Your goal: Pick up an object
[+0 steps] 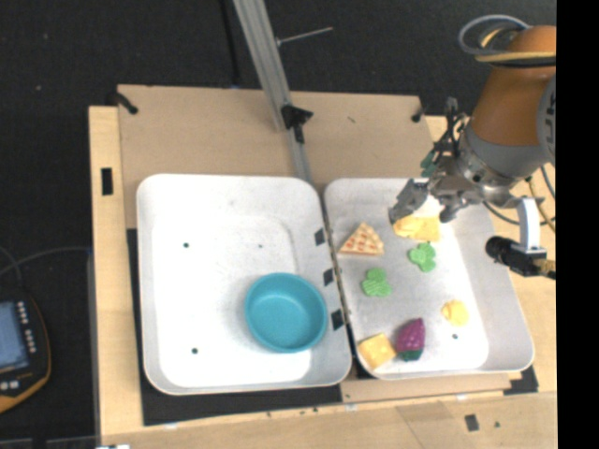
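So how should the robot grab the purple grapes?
Probably by the grapes' wide middle, coming straight down from above. They lie flat near the right bin's front edge, with a yellow block touching their left side, so the fingers would likely fit best across the top and bottom sides.

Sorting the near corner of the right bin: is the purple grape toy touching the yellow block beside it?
Touching. The camera view shows the purple grape toy pressed against the yellow block, their edges meeting with no white bin floor between them.
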`<state>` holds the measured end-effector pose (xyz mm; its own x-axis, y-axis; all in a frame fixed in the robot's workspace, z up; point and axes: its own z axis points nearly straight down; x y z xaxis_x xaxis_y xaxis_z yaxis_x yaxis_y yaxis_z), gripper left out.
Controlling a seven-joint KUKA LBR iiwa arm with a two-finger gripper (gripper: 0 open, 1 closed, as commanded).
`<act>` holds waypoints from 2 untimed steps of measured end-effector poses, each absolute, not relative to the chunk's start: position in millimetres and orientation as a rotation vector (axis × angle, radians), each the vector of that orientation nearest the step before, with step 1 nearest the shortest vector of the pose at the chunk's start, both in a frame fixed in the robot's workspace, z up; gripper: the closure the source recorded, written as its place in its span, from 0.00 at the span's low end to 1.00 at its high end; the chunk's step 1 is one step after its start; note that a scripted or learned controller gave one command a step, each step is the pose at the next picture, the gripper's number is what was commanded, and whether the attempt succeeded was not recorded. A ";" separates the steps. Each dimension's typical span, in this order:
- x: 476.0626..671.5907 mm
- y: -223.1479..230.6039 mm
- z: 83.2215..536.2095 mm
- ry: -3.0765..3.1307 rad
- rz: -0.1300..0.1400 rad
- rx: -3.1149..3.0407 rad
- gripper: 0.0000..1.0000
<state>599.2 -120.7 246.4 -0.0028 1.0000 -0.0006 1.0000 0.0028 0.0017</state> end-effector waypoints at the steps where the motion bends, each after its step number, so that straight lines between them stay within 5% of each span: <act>1: 599.2 -120.7 246.4 2.223 0.002 2.218 0.00; 2: 597.3 -121.4 183.0 2.222 -0.007 2.224 0.00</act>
<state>597.3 -121.4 183.0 0.0007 1.0000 -0.0011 1.0000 -0.0007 -0.0048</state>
